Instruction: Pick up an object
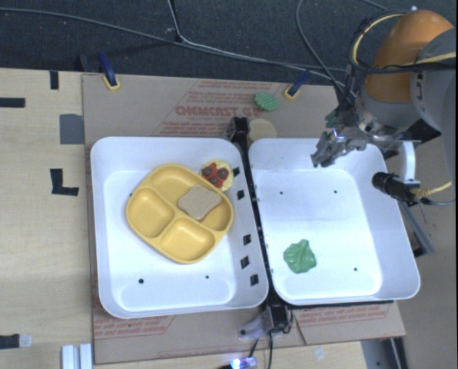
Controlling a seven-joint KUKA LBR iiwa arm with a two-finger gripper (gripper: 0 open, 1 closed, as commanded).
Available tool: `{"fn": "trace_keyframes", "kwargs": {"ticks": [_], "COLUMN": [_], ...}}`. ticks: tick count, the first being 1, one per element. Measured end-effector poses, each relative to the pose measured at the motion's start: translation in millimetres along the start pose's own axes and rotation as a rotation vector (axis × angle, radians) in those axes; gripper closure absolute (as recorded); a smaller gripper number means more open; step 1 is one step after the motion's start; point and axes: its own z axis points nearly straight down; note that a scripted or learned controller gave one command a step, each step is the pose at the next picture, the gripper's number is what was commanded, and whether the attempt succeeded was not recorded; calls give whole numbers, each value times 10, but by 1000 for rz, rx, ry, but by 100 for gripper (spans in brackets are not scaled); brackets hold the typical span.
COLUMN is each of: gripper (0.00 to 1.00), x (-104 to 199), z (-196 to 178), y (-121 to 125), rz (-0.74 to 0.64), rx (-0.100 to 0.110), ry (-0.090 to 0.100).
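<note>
- A robot lab or test bench.
- Two white bins [106, 206] sit on cardboard sheeting [206, 106] held by clamps [108, 74].
- Loose cables [175, 29] trail over dark carpet [237, 6].

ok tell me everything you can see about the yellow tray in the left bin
The yellow tray is a shallow divided plate, plastic by the look of it, with rounded corners and several compartments set apart by raised ridges. It lies flat on the floor of the left bin, turned at a slant to the bin's walls, toward the far right part of it. A tan slice of toast rests across its middle ridges, and a small cluster of dark red berries sits at its far right corner. Nothing else touches it.
</note>
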Motion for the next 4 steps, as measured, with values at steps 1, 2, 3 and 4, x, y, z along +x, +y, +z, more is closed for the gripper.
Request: {"fn": "trace_keyframes", "kwargs": {"ticks": [1,2,3,4], "gripper": [100,100,100,100], "x": [549,1060,1583,2123], "z": [-134,-70,-17,-26], "y": [5,-129,-180,-220], "rz": [-5,-4,-5,-5], "rx": [2,5,5,4], "ry": [2,1,2,2]}}
